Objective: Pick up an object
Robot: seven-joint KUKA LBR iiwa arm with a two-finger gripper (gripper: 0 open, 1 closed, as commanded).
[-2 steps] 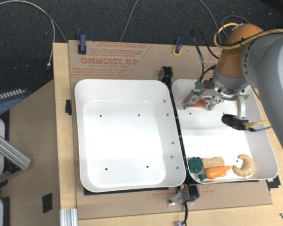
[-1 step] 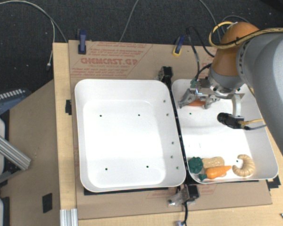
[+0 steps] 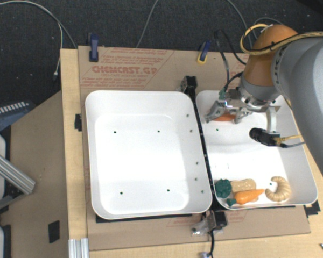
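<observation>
The objects lie in a row along the near rim of the right bin (image 3: 307, 195), well away from the claw (image 3: 224, 113), toward the camera. From left: a dark green lump (image 3: 223, 187), a tan piece (image 3: 243, 185), an orange carrot-like piece (image 3: 246, 196) lying flat just below it, and a curled beige croissant shape (image 3: 280, 189) apart at the right. A small orange bit (image 3: 223, 119) shows right under the claw.

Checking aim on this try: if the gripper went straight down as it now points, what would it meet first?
Probably the small orange-red object just under the gripper, at the far end of the right white bin; depth is unclear.
</observation>
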